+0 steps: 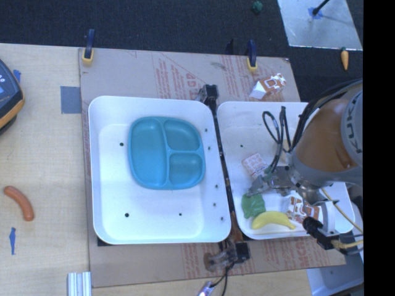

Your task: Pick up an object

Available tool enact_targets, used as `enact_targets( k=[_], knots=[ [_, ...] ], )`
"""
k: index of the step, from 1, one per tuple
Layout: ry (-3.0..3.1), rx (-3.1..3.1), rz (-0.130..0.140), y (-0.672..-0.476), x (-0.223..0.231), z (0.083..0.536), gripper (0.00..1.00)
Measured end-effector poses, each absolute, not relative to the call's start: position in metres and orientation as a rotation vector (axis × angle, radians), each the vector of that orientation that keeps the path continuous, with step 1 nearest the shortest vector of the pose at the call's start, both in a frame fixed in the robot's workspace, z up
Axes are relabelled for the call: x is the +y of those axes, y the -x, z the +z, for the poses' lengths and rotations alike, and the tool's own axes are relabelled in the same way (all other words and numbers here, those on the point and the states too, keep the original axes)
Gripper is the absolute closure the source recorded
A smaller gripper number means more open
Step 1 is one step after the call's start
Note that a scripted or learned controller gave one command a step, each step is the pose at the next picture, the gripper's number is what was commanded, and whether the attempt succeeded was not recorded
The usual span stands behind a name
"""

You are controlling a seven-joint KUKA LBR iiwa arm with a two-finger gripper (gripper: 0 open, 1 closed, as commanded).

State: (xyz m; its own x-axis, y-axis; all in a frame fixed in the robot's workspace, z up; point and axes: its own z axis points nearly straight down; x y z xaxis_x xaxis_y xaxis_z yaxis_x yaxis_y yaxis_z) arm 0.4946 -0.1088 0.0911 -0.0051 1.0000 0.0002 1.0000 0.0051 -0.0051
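Note:
My gripper [264,184] hangs low in the right bin [237,128], near its front left part. Directly below it in the view lies a green toy vegetable [252,205], with a yellow banana [273,221] just in front of that. A small white and pink packet [253,163] lies just behind the gripper. An orange and white packet [302,210] sits to the right of the banana, partly under the arm. I see nothing lifted off the bin floor.
The left bin [111,184] holds a blue divided plate [166,152]. Another small packet [268,86] lies on the cardboard behind the right bin. A toy sausage [18,202] and a dark device [7,97] sit on the bench at far left.

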Motion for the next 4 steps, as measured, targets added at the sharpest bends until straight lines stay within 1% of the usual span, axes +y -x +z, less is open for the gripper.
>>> enact_targets(
  k=[2,3,4],
  knots=[
    [2.215,-2.225,0.002,-0.564,-0.093,0.092,0.0],
    [2.215,-2.225,0.002,-0.621,-0.104,0.092,0.0],
    [2.217,-2.228,-0.001,-0.657,-0.087,0.194,0.0]
  ],
)
